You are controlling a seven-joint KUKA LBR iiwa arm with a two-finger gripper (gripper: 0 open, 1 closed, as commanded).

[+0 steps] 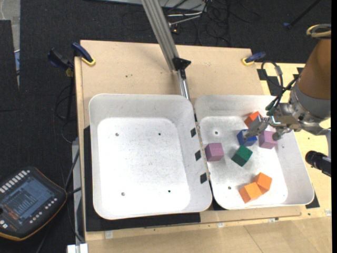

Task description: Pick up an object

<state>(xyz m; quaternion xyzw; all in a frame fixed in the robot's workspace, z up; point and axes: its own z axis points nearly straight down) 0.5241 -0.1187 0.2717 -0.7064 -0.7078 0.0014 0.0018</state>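
Note:
The right bin [295, 165] holds several small blocks. My gripper [259, 127] hangs low over a tight cluster at the bin's upper right: an orange block [253, 118], a blue block [244, 137] and a light purple block [268, 140]. It sits between these three, partly covering the blue one. No block can be seen lifted off the bin floor. A green cube [242, 156] lies just below the cluster, and a purple cube [214, 151] rests near the bin's left wall. Two orange blocks [256, 187] sit touching near the front.
The left bin [105, 109] stands beside the right one. A metal pole [163, 30] slants in from the top to the bins' shared rim. Blue clamps [81, 51] grip the board's back corners. A teach pendant [26, 199] lies at lower left.

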